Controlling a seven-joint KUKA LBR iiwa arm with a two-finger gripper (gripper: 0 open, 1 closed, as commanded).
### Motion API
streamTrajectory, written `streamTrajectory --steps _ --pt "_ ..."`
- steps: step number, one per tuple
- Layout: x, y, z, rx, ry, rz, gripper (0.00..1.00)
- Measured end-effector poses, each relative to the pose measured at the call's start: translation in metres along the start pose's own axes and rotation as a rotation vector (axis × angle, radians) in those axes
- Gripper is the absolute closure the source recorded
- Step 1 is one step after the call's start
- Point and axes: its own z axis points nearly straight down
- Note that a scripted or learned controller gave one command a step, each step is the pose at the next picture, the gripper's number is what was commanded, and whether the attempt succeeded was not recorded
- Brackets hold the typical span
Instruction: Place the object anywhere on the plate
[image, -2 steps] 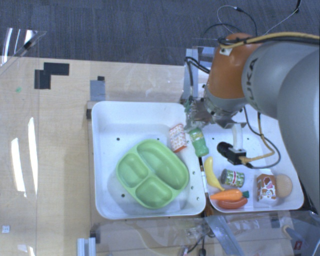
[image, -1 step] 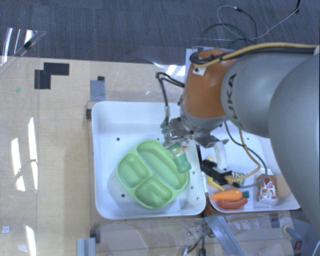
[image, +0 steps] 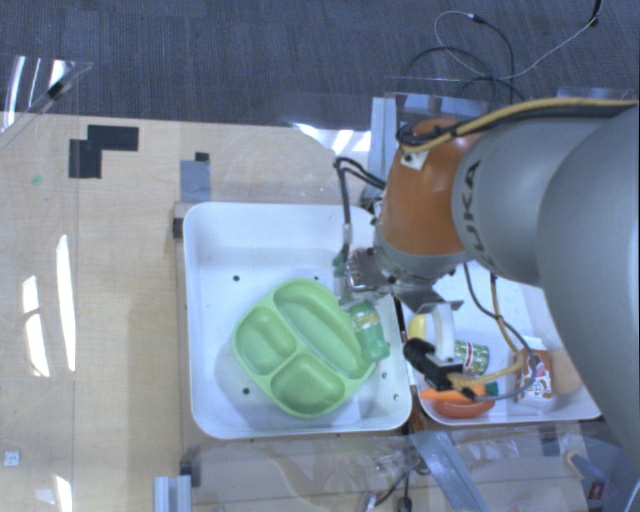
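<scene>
Apparently my gripper (image: 362, 300) sits at the right edge of the green plate (image: 300, 350) in the left bin (image: 210, 300), with a small clear-green bottle (image: 366, 333) just below it, over the plate's rim. Whether the jaws are spread or pinching it, I cannot tell. I judge the bottle light, stiff and slick, likely to roll; I would take it across the body. The right bin (image: 575, 405) holds other items.

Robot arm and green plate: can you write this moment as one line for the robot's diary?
arm: reaching over left bin | gripper: at right rim of green plate | near gripper: greenish see-through object on rim | grip: unclear | right bin: small items
</scene>
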Motion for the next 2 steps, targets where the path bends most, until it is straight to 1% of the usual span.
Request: streamTrajectory --steps 1,2 --pt "0.0558 0.0114 0.0591 0.004 -0.001 0.119 1.0" --pt "0.0549 0.0117 0.0588 0.003 -0.001 0.121 0.0"
